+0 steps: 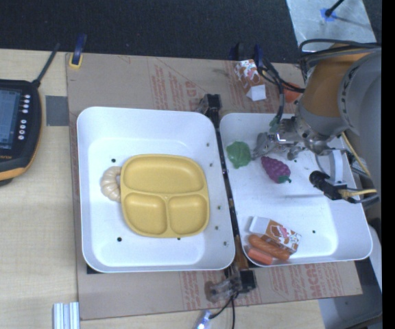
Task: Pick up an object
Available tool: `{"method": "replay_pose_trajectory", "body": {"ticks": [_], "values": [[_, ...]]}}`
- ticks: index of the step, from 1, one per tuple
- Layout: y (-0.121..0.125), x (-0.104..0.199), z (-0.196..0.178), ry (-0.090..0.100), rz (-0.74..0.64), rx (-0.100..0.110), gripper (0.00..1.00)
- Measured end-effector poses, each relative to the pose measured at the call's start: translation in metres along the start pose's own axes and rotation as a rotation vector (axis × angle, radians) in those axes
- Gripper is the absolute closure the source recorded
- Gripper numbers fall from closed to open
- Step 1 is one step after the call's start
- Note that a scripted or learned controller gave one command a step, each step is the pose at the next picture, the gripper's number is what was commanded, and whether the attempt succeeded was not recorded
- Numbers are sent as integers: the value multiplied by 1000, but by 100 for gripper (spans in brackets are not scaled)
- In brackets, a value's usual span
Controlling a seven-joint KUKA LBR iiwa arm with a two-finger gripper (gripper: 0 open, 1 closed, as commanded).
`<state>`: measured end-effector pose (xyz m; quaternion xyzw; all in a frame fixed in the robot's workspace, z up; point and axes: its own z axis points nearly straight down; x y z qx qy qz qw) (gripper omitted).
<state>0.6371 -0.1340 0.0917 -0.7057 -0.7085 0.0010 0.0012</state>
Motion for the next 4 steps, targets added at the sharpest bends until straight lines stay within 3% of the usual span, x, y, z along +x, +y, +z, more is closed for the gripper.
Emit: {"method": "replay_pose_trajectory", "body": {"ticks": [1,2,3,4], "values": [[19,-24,-33,0,1,-1,0],[-51,-3,1,-1,0,3,0],[-51,-3,-10,-2,-3,4,100],[-28,54,-101,0,-1,-1,100]]}}
